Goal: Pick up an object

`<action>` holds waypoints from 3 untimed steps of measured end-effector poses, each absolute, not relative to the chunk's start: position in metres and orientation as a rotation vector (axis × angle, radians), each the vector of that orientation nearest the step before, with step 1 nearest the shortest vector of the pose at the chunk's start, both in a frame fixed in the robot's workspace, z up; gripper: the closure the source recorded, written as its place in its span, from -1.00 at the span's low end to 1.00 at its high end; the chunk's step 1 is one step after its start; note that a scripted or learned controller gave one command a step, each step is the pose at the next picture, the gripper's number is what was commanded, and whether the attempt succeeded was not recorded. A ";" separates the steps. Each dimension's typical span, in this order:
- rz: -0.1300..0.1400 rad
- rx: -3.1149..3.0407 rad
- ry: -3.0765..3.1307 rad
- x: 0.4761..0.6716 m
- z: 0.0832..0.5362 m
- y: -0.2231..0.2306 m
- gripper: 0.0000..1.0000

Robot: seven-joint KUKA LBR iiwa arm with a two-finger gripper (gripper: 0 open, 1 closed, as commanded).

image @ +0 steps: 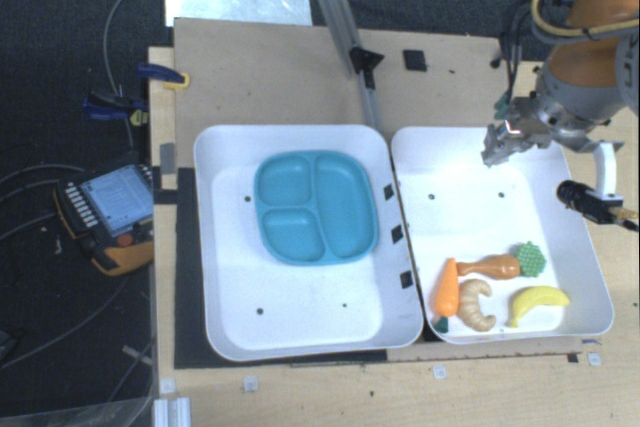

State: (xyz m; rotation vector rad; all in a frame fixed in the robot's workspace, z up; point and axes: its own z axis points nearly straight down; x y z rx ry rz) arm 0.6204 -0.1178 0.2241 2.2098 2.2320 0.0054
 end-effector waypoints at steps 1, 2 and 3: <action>0.004 2.209 2.234 0.617 0.226 -0.056 1.00; 0.006 2.208 2.234 0.628 0.222 0.006 1.00; 0.004 2.210 2.234 0.622 0.218 0.061 1.00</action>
